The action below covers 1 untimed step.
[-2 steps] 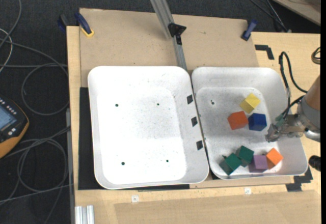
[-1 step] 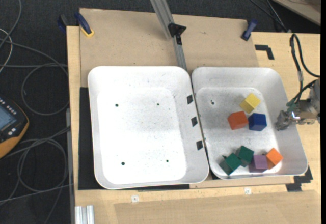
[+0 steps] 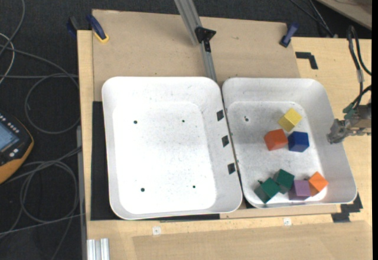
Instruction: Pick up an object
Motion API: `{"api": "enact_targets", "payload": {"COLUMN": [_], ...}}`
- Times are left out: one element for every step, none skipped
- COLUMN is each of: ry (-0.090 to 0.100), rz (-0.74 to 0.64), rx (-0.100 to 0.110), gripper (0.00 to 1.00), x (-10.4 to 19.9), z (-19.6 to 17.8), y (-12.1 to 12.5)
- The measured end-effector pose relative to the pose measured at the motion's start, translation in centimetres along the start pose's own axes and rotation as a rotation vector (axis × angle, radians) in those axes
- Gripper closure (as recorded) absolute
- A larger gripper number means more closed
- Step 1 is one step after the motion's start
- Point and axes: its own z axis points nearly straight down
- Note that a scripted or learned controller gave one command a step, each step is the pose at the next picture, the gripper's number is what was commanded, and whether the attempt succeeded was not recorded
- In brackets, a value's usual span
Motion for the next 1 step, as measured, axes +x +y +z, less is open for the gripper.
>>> {"api": "enact_targets", "payload": {"ry": [0.004], "rz": [-0.004], "rx": [0.003], "gripper": [1.0], "x": [4.68], "z": [-0.71], "y": [0.73]}}
